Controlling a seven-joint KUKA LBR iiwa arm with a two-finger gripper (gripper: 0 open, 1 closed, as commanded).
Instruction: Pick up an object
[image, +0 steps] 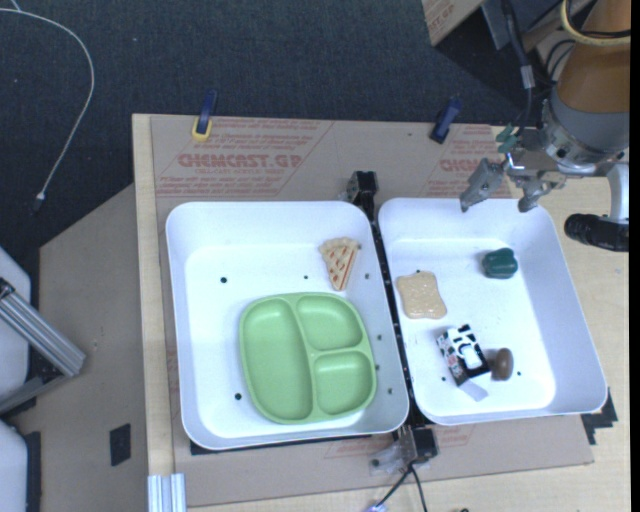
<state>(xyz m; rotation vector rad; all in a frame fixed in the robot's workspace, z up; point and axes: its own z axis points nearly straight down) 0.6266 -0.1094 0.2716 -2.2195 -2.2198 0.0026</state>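
Hand (502, 190) spread (arm cropped top right).

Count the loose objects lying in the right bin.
4. A green object near the far right, a tan bread slice at the left side, a black-and-white toy and a brown piece toward the near edge.

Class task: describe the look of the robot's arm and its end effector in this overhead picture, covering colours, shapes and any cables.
The arm is a thick, rounded grey body with an orange band above the wrist. The end effector is pale grey metal: a compact block carrying two slim fingers that splay outward. Dark cables run down alongside the arm near the wrist. No markings are legible.
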